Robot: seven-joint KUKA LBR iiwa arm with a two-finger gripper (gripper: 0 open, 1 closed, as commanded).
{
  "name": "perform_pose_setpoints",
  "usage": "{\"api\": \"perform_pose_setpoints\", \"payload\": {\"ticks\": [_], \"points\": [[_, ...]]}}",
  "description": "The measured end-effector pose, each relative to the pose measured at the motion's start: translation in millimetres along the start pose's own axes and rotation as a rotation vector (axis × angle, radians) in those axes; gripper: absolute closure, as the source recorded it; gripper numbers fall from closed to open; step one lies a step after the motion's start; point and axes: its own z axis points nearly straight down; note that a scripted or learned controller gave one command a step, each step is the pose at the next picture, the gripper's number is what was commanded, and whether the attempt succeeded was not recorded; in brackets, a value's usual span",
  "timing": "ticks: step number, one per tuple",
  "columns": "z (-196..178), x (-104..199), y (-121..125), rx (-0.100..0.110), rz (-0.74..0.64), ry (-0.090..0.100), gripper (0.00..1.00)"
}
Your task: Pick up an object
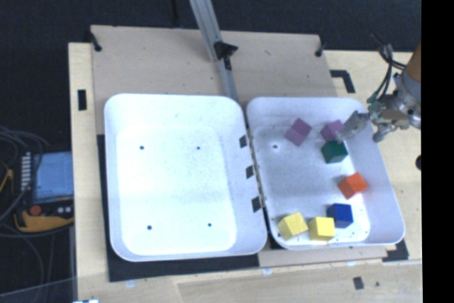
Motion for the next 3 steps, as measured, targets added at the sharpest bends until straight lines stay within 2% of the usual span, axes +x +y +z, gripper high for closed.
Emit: {"api": "perform_pose_setpoints", "payload": {"ticks": [1,3], "points": [[-0.1,0.0,0.0,0.0,-0.001,0.0,0.0],[85.0,0.6,-1.0,0.005,0.003,0.001,0.0]]}}
